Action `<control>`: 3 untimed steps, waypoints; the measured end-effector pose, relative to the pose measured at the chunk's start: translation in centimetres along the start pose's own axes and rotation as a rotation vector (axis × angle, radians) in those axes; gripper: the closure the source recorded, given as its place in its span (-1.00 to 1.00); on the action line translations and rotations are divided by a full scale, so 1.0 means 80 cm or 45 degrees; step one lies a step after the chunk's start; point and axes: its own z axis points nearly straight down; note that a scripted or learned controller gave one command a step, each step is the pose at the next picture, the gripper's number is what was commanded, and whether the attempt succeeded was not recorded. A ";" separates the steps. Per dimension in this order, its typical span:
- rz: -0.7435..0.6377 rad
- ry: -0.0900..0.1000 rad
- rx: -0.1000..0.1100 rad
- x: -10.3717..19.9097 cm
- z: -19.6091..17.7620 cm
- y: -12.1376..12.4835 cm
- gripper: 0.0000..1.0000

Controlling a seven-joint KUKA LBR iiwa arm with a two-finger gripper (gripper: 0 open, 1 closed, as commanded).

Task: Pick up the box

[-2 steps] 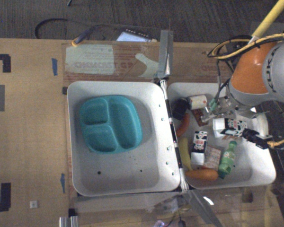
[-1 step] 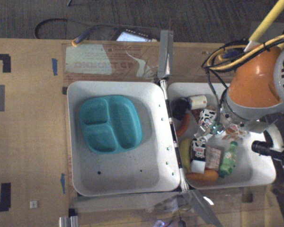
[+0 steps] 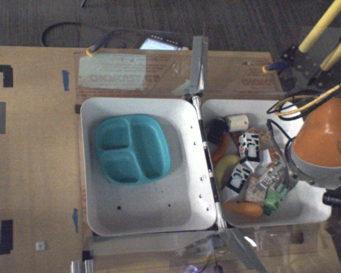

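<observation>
The right bin (image 3: pixel 312 209) holds a heap of small things. A black-and-white patterned box (image 3: pixel 249 145) lies near its middle, and a second black-and-white box (image 3: pixel 237 176) lies just below it, next to a yellow fruit (image 3: pixel 226 165). My arm's orange band (image 3: pixel 325 134) hangs over the bin's right side. The gripper (image 3: pixel 270 179) reaches down to the left of it, over the heap just right of the lower box. It sits above a brownish packet (image 3: pixel 254 190) and a green piece (image 3: pixel 274 199). No box shows between its fingers.
An orange carrot (image 3: pixel 244 209) lies at the right bin's front and another orange piece (image 3: pixel 220 147) near the divider. A white cylinder (image 3: pixel 237 121) is at the back. The left bin (image 3: pixel 136 212) holds a teal divided plate (image 3: pixel 133 148). Cables loop over the right bin's far right corner.
</observation>
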 end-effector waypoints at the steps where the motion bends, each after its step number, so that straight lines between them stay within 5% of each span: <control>1: -0.363 0.019 0.012 -0.009 -0.152 -0.013 1.00; 2: -0.440 0.017 0.011 -0.005 -0.191 -0.009 1.00; 3: -0.404 0.023 0.013 0.082 -0.112 0.100 1.00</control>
